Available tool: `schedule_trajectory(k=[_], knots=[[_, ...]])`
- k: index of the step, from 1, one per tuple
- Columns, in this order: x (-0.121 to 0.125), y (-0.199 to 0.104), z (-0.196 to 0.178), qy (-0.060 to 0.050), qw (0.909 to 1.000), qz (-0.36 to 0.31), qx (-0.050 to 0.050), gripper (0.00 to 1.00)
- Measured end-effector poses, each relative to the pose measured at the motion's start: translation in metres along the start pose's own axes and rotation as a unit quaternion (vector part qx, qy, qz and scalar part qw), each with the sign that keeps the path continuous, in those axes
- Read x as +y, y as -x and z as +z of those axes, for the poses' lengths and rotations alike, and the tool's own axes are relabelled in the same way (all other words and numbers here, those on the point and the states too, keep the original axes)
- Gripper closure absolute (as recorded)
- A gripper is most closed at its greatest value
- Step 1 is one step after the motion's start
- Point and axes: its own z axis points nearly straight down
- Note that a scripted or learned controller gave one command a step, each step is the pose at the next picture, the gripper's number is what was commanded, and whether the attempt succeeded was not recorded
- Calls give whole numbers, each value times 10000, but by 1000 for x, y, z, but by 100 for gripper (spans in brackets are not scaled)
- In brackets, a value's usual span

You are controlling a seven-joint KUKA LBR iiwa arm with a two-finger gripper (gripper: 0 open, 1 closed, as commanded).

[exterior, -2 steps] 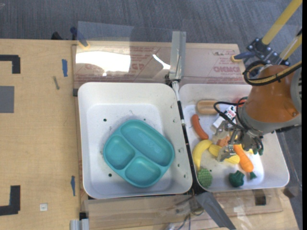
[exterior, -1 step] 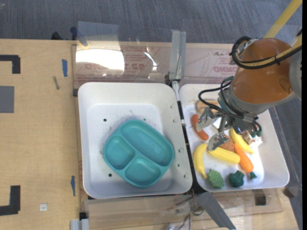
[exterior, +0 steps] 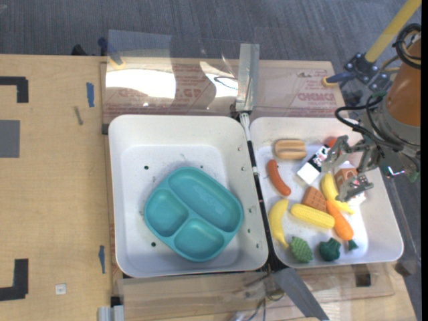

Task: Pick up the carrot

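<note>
While poised over right bin, gripper spread open, grasping nothing; carrot just below, beside corn.

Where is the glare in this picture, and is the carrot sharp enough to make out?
In the camera view, strong white glare sits on the clear sheet behind the left bin; the carrot in the right bin is evenly lit and slightly soft, yet clearly recognisable; the gripper looks a bit blurred.
</note>
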Motion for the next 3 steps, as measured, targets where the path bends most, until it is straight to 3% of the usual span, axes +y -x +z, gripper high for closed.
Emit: schedule_trajectory(k=[1, 2, 3], knots=[[3, 0, 4, 27, 10000, -26, 33, 0], [-27, -1, 180, 21, 9967, 811, 30, 0], [-18, -34, 181, 28, 9976, 697, 44, 0]])
